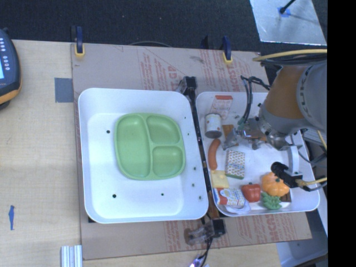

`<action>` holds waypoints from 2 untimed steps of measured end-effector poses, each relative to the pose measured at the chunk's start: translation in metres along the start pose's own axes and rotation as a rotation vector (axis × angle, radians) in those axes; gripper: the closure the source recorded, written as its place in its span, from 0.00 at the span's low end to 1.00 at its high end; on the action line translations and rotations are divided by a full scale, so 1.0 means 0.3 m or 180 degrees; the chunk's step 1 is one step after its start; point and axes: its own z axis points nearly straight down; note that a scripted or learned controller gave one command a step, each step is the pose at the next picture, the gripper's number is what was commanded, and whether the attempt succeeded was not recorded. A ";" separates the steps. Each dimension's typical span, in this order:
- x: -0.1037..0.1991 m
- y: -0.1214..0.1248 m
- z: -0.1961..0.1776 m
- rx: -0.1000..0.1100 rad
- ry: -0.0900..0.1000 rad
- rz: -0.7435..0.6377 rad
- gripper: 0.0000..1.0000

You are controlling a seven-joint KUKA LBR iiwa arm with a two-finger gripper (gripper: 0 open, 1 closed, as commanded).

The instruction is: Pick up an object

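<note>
A: Where does the arm (pixel 295 96) sit in the frame?

B: At the right edge, middle height. Its grey body with the orange band hangs over the right bin (pixel 311 203), and the gripper (pixel 253 135) points left and down over the upper middle of that bin.

A: Is anything held?

B: Nothing shows between the fingers. Whether they are spread or closed I cannot tell; the wrist and cables crowd that spot.

A: What lies in the right bin?

B: Near its top, a small box with a red label (pixel 223 103). Below it a grey can (pixel 212 124) on its side, with a brown block (pixel 228 131) just beside it. An orange-red sausage (pixel 213 153) runs along the left wall. A patterned packet (pixel 235 163) lies in the middle, just below the gripper. Lower down come a yellow cheese wedge (pixel 219 179), a white wrapper with red and blue print (pixel 232 198), a red tomato (pixel 251 192), an orange fruit (pixel 275 184) and a green leafy piece (pixel 271 202) at the lower right.

A: And the left bin (pixel 94 199)?

B: It holds a light green divided plate (pixel 149 146), lying flat at its centre, well apart from the arm.

A: Anything outside the bins?

B: Both bins rest on cardboard (pixel 139 65) on the wooden bench (pixel 33 177). A control pendant (pixel 8 65) sits at the far left edge, upper part.
</note>
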 end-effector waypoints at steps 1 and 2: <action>0.044 -0.344 0.002 0.0015 0.0007 0.0014 0.00; 0.092 -0.246 0.001 -0.0015 -0.0003 -0.0003 0.00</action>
